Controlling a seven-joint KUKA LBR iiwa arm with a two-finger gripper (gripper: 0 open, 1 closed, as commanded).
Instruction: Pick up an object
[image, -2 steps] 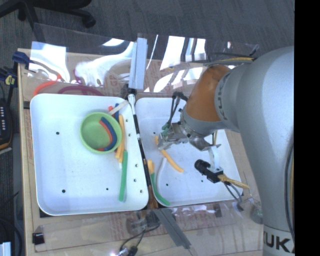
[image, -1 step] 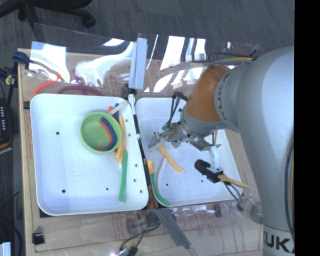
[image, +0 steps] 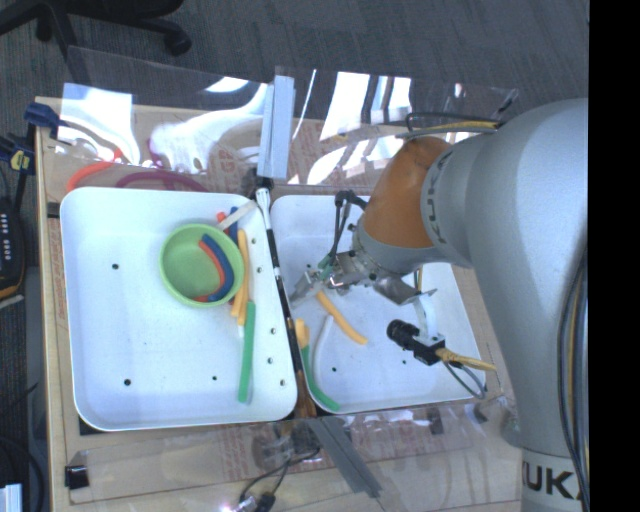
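lab | robot arm (image: 500, 190) | bench with white bins (image: 100, 380) | office carpet (image: 100, 50)

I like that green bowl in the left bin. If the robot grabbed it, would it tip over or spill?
The green bowl looks like thin plastic, so it is probably light and easy to lift. It sits upright with a wide mouth, so a push would likely slide it rather than tip it. Coloured curved pieces lie loose inside, so they might shift or fall out if it tilts.
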